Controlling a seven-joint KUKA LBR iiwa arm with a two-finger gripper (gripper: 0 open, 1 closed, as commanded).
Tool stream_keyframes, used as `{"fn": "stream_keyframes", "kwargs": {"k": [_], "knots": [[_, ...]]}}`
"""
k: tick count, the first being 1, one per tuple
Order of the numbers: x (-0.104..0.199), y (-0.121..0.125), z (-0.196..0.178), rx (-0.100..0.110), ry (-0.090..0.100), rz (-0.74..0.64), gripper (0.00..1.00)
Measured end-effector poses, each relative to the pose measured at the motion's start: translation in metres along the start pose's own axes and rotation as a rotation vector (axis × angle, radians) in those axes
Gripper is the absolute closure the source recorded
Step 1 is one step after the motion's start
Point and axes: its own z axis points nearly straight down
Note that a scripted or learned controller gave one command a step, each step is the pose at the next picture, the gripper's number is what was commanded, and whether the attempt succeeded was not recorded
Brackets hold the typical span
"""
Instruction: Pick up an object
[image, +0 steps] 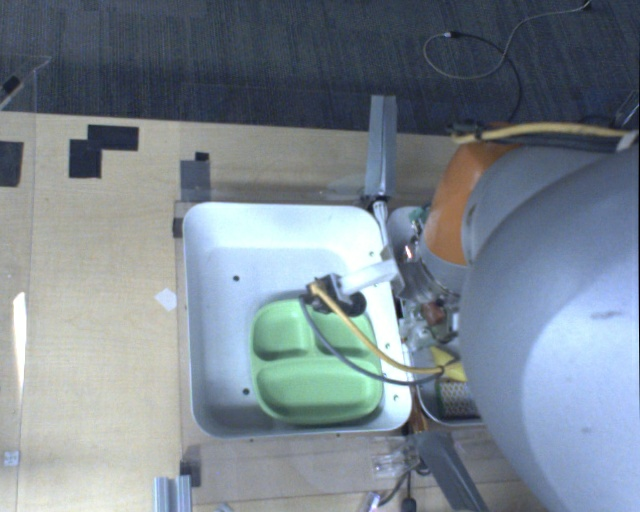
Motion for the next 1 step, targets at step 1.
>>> {"fn": "stream_keyframes", "kwargs": {"k": [1], "knots": [[0.0889, 0.0147, 0.0112, 0.0, -0.001, -0.087, 1.0]]}}
